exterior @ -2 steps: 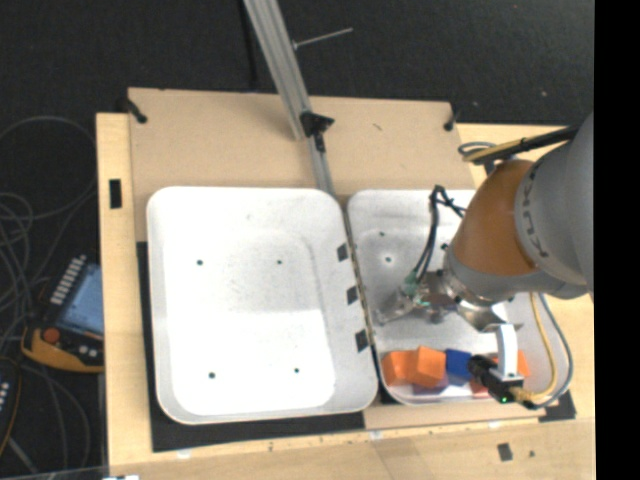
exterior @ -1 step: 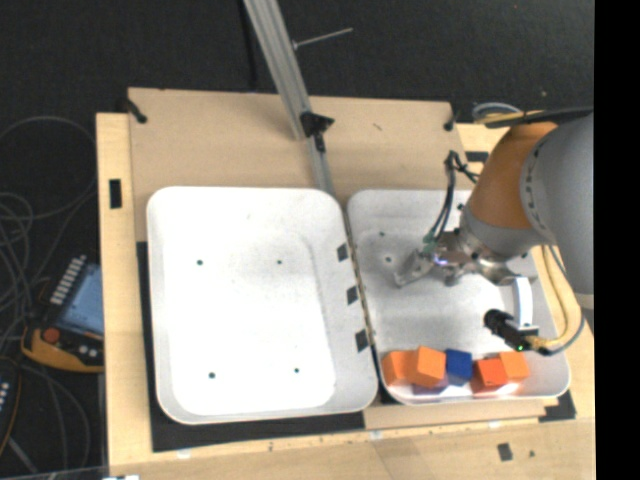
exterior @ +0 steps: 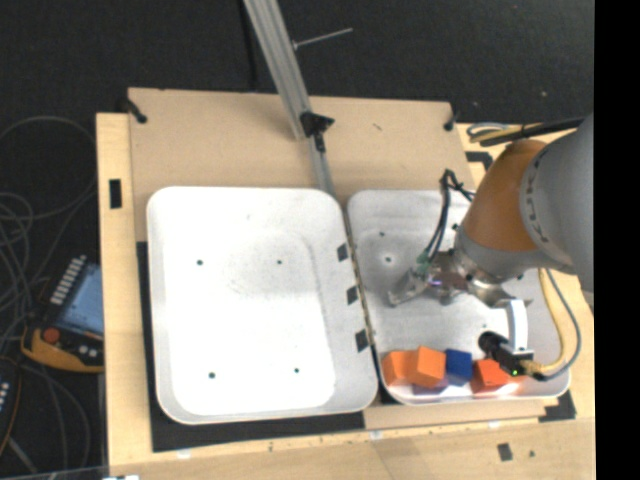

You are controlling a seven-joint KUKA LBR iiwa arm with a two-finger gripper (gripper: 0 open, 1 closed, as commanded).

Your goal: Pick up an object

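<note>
While arm: reaches in from the right, gripper point(exterior: 408, 290) hangs low over bare floor of the right bin point(exterior: 385, 223), mid-bin, well apart from the blocks.
Fingers: cannot tell wide or narrow. They're a grey blur against a grey-white bin, and nothing shows between them, so no hold to report.
Task things: blocks sit in a row at the right bin's near edge. Orange block point(exterior: 400, 366) on the left touches a second orange block point(exterior: 429, 365); blue block point(exterior: 458, 364) is just beside that; red-orange block point(exterior: 489, 374) ends the row at right.
Left bin point(exterior: 250, 298): white, sits just beside the right bin on the worktop point(exterior: 400, 118).
Risk 1: if the fingers close where they are now, I'd judge an empty grab, since that spot looks like bare floor w/ blocks near the front wall.
Risk 2: blocks are packed tight, side by side. One finger prob lands on a neighbour, shoves the row, or pinches two at once & both slip.
Risk 3: row hugs the bin's near wall. A finger coming down there could hit the rim or jam btwn wall & block.
Risk 4: black cable point(exterior: 443, 218) loops off the wrist, and a black fitting point(exterior: 497, 350) hangs just beside the red-orange block. Reaching for the row could drag either across the blocks.
Best bet: leftmost orange block, approached from the open side toward bin centre.
</note>
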